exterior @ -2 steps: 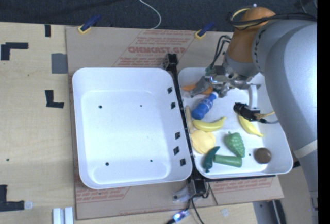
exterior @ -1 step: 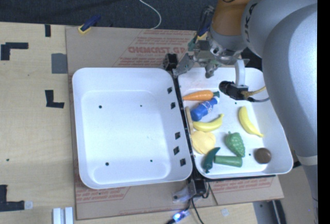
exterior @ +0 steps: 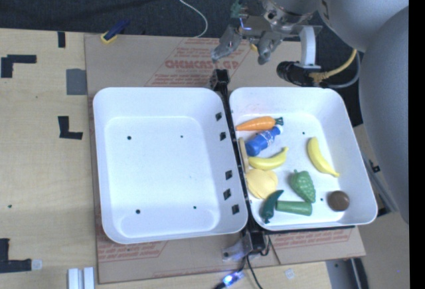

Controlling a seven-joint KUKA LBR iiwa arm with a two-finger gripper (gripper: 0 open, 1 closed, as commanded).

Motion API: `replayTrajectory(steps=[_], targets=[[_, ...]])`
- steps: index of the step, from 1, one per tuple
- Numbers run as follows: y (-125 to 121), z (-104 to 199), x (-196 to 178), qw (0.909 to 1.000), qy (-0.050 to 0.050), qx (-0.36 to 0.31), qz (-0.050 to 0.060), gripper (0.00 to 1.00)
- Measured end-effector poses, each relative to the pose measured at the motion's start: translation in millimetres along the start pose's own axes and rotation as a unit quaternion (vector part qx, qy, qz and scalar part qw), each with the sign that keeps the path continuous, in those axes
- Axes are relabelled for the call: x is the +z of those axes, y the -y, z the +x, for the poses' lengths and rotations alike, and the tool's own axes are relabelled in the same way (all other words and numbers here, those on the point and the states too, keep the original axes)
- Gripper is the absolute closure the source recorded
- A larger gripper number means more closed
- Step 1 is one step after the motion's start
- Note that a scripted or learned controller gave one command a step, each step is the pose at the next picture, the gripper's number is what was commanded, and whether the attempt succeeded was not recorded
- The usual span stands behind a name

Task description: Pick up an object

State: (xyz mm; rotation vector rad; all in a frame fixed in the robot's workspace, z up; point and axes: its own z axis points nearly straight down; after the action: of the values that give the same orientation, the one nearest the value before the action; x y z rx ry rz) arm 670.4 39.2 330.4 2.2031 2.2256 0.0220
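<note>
My gripper (exterior: pixel 244 50) hangs high above the back edge of the bench, behind the seam between the two bins, with its fingers spread apart and nothing between them. The right bin (exterior: pixel 345 115) holds the objects: an orange carrot (exterior: pixel 255 124), a blue bottle (exterior: pixel 261 141), a yellow banana (exterior: pixel 268 161) beside it, a second banana (exterior: pixel 321 157) nearer the right wall, a pale yellow round fruit (exterior: pixel 261 183), a dark green bumpy piece (exterior: pixel 303 185), a green cucumber-like piece (exterior: pixel 285 206) and a brown ball (exterior: pixel 339 200).
The left bin (exterior: pixel 159 161) sits beside the right one, joined by black clips along the seam (exterior: pixel 229 168). Both rest on a cardboard sheet (exterior: pixel 179 65). A white cable (exterior: pixel 189 5) runs across the dark backdrop. The grey arm (exterior: pixel 378 28) fills the upper right.
</note>
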Motion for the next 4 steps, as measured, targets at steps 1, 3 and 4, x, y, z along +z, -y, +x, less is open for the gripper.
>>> replayTrajectory(steps=[1, 3, 4], targets=[[2.0, -5.0, 0.9, 1.0000, 0.003, 0.003, 0.009, 1.00], [5.4, 47.4, 51.0, 0.9998, 0.003, 0.005, 0.018, 1.00], [35.3, -30.9, 66.3, 0.9999, 0.003, 0.008, 0.011, 1.00]])
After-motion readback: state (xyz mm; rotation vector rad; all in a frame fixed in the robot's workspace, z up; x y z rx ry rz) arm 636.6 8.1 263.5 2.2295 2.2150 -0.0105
